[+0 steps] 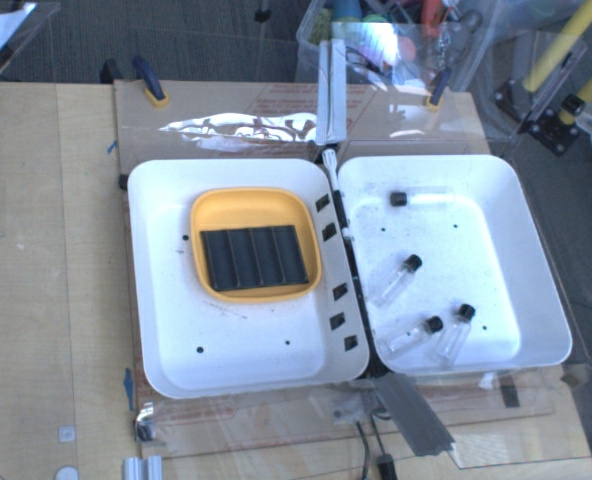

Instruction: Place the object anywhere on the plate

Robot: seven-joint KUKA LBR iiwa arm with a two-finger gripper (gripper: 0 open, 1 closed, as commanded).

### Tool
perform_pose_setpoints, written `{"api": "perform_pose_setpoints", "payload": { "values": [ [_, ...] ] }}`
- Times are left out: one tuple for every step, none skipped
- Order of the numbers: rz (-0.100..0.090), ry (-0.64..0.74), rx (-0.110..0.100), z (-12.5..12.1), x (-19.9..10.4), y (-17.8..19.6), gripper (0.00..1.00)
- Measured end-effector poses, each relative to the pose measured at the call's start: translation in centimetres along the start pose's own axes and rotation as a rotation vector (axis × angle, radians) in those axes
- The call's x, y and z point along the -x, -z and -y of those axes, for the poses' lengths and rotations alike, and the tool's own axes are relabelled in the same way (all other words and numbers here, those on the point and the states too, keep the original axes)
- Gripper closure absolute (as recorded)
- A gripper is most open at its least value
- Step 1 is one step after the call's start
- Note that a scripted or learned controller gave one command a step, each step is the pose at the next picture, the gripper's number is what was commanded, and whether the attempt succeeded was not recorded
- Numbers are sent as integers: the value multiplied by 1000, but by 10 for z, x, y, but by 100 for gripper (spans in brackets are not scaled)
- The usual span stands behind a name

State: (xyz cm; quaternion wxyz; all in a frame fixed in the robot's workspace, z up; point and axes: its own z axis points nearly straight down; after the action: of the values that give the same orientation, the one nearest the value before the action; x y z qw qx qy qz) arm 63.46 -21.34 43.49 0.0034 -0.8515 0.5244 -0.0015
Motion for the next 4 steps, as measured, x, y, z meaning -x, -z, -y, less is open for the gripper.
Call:
{"api": "perform_pose_setpoints", "payload": {
  "values": [
    [-1, 307, 1, 4, 1, 0, 100],
    [0, 533, 1, 4, 1, 0, 100],
    [2, 843, 1, -2, -7, -1, 100],
    [3, 909, 1, -1, -7, -1, 100]
  ]
}}
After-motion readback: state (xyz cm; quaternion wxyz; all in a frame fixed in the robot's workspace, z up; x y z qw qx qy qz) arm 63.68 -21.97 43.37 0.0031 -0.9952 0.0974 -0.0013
